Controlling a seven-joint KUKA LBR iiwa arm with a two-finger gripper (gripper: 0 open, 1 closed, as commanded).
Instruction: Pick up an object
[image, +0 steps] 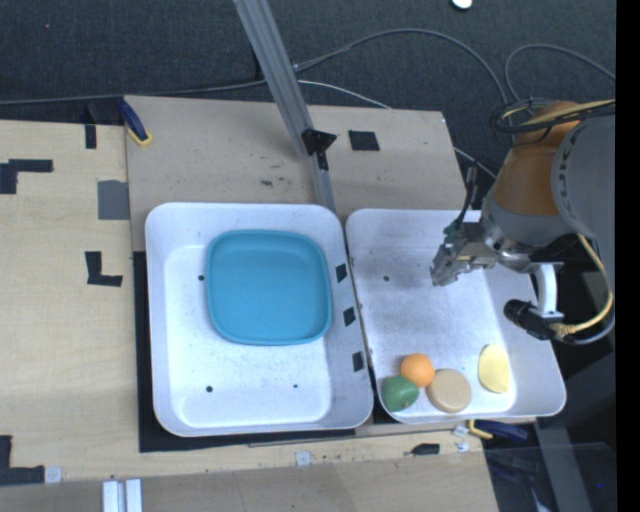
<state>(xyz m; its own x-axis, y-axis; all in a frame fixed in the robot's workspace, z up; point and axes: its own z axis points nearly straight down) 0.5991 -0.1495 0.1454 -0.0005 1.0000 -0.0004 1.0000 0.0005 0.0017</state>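
In the right bin (420, 310) several small objects lie along the near edge: a green piece (399, 393), an orange ball (417, 370), a tan round piece (450, 390) and a yellow piece (493, 369). My gripper (446, 268) hangs over the upper right part of that bin, well above and behind the objects, with nothing visible between its fingers. The fingers look close together.
A blue square plate (268, 286) lies in the left bin (180, 390). A grey pole (290, 95) slants across the back of the bench. Cables (560, 320) hang off the arm at the right bin's edge.
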